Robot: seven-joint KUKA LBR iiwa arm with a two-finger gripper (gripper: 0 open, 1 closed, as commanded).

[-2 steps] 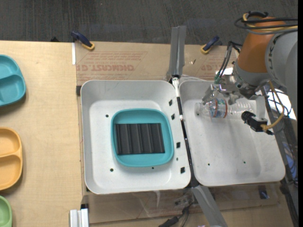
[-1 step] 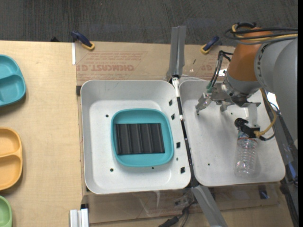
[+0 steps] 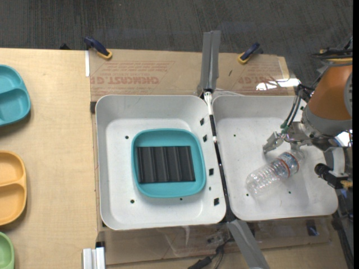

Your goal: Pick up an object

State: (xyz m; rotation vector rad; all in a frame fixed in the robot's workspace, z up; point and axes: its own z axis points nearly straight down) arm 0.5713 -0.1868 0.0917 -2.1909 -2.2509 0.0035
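Now | bottle (image 3: 273,173) lies on its side, lower middle of right bin (image 3: 247,206) | gripper (image 3: 282,140) just above its cap end, fingers spread, gripping nothing | I judge it light, thin-walled, slippery, prone to roll; I'd take it across the body.

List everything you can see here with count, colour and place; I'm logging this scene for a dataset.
bins: two, white, side by side on the bench
dish rack: one, teal with dark slats, in the left bin
plastic bottle: one, clear, lying on its side in the right bin
divided plates: three, teal, orange and green, at the left edge of the bench
clamps: two, blue and orange, along the cardboard's far edge
cardboard sheet: one, brown, under the bins
arm: one, grey with orange band, over the right bin
tool: one, just above the bottle's cap end
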